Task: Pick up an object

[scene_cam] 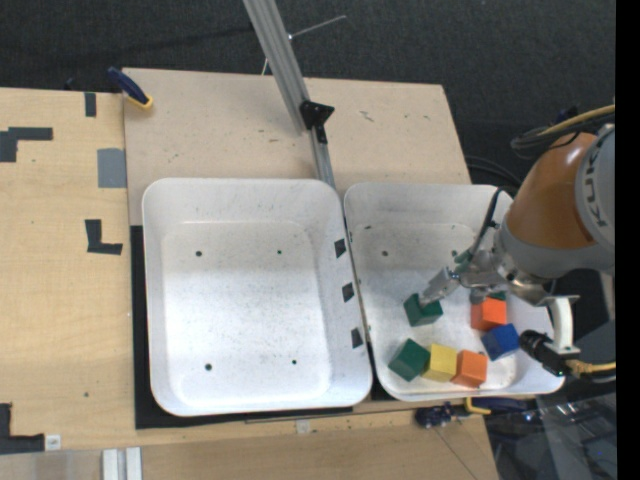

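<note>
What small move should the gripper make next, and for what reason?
Probably a short descent onto the dark green block. The gripper sits right at that block's upper edge in the right bin, and the block lies apart from the orange block and the blue block, so there is room around it.

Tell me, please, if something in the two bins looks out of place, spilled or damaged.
Nothing stands out. The blocks lie loose in the right bin: a green block by the gripper, an orange block, a blue block, and a row of green, yellow and orange. No damage shows.
</note>
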Tool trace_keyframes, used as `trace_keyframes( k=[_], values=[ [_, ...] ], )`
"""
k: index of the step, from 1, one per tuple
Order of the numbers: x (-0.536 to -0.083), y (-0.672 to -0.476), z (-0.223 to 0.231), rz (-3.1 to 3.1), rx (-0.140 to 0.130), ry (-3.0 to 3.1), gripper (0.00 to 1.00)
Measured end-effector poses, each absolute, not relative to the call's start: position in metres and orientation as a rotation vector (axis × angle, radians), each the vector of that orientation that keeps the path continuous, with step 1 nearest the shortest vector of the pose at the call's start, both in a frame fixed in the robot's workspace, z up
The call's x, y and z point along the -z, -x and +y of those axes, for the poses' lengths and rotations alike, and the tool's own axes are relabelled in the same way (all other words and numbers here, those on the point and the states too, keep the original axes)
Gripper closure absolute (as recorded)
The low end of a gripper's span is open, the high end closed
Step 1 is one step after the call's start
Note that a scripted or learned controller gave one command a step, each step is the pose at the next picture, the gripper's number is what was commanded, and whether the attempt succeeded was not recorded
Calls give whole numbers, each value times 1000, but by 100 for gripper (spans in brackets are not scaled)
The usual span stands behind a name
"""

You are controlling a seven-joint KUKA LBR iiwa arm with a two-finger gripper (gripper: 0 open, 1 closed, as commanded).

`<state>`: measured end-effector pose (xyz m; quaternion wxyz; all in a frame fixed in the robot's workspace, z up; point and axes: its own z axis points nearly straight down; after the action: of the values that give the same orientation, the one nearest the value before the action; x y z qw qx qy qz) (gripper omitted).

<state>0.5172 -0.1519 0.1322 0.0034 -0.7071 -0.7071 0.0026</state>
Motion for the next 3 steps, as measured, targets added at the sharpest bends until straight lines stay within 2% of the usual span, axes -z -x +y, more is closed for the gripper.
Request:
trace_keyframes(
  k=[1,2,3],
  values=[
    [-145,-519,-151,-2221,-3,2217,100],
    [-207,-526,-152,-2227,4,2223,100],
    [-250,-526,-154,-2226,3,2223,100]
  ],
)
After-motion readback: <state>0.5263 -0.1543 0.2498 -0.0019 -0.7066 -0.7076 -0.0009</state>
